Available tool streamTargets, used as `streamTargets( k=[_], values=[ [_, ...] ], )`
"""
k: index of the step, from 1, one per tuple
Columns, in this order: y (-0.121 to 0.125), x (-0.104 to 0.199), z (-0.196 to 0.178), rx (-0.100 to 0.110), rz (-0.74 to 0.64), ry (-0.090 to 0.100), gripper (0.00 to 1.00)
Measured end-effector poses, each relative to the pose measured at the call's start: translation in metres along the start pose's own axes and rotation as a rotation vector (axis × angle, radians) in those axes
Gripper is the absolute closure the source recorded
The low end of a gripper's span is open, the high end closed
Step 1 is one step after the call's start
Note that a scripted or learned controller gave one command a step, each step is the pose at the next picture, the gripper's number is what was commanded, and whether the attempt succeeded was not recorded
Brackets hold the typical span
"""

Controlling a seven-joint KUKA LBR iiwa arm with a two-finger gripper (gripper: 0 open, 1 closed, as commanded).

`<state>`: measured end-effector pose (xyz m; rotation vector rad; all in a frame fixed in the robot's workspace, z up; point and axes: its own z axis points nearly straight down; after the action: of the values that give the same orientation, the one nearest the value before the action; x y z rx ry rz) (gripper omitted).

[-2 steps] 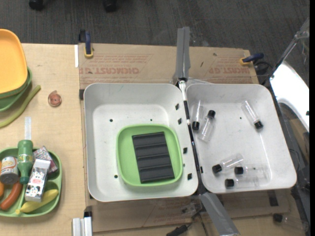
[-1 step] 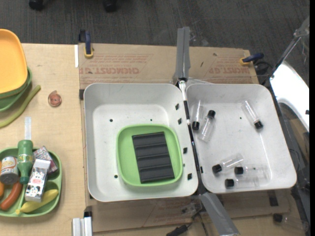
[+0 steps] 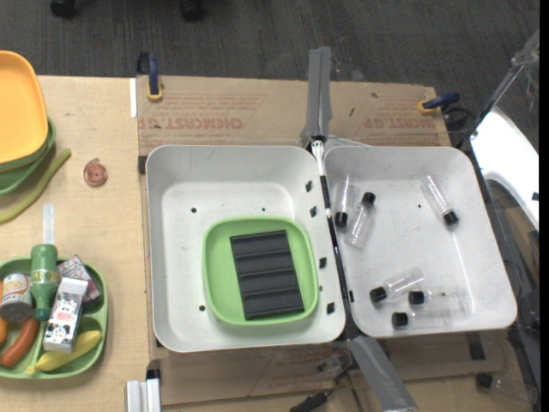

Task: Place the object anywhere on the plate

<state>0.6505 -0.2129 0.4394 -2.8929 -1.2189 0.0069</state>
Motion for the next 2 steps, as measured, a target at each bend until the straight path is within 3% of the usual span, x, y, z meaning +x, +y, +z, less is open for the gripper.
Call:
streamTargets(
  k=[1, 2],
  values=[
    [0.0003, -0.0042, 0.0003, 0.001, 0.025, 0.0, 0.0],
    [0.0014, -0.0009, -0.0003, -0.001, 0.14, 0.001, 0.0]
  ],
)
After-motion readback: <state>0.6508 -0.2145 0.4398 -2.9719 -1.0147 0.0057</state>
